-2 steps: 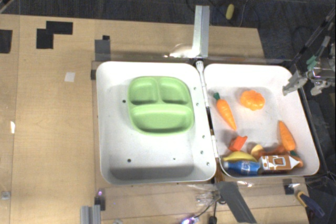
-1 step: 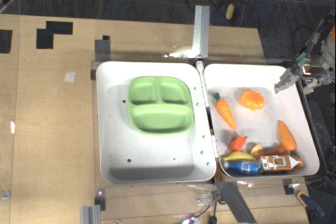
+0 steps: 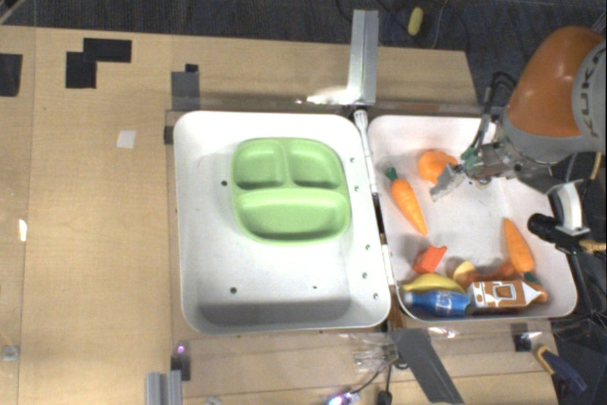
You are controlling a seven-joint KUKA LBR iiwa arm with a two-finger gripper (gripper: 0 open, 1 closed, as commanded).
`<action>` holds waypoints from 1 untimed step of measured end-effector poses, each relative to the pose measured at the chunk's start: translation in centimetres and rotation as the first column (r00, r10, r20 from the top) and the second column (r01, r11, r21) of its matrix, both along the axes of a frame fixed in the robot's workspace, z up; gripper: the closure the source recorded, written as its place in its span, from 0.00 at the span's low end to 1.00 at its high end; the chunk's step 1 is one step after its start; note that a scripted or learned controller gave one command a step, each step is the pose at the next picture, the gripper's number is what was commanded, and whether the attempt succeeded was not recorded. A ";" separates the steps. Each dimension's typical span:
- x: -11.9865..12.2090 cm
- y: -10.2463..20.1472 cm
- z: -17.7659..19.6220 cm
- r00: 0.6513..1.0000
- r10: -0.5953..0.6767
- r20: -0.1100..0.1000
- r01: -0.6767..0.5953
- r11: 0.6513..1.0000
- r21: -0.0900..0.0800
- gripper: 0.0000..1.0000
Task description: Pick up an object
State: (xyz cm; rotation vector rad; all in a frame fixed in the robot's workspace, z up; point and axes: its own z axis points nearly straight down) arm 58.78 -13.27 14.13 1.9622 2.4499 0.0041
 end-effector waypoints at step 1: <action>0.8 0.9 0.4 1.000 0.021 0.003 -0.021 1.000 -0.001 0.00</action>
